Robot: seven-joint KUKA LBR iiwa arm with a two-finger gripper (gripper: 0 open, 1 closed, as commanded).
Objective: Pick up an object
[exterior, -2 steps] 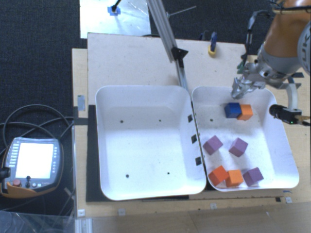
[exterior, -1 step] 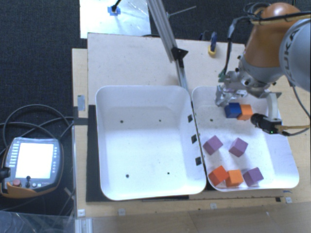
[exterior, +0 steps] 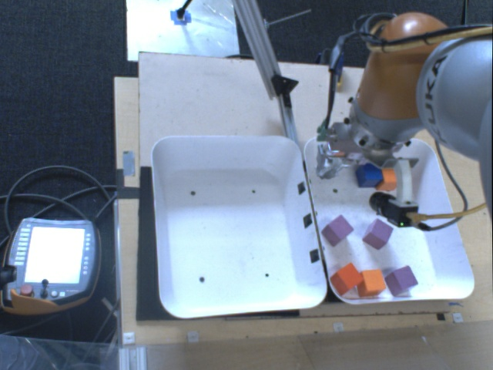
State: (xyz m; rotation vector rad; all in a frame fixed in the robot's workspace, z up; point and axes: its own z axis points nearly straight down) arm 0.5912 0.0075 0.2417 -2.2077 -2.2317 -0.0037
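Far left, on dark carpet beside the bench: a handheld control pendant (exterior: 48, 264) with a pale screen and a looping black cable. Next, the left white bin (exterior: 166, 230), shallow and square, speckled with a few small dark dots. Rising from the seam between the bins toward the top edge: a slanted metal pole (exterior: 258, 41). Right of the seam, the right white bin (exterior: 454, 272) holding all the blocks. Nearest the seam, a purple cube (exterior: 337, 230); below it, close to the front wall, an orange-red cube (exterior: 347, 277) touching an orange cube (exterior: 372, 283), with a purple cube (exterior: 401, 280) just beside that; a fourth-row purple cube (exterior: 377, 233) in mid-bin. Toward the back of this bin, the gripper (exterior: 331, 159), metallic, low over the floor near the seam, fingers too indistinct to judge whether apart or together; nothing visibly between them. Just right of it, a blue block (exterior: 368, 176) touching an orange block (exterior: 387, 179), partly under the wrist. Above and far right, the grey arm (exterior: 462, 83) with its orange band (exterior: 397, 60).
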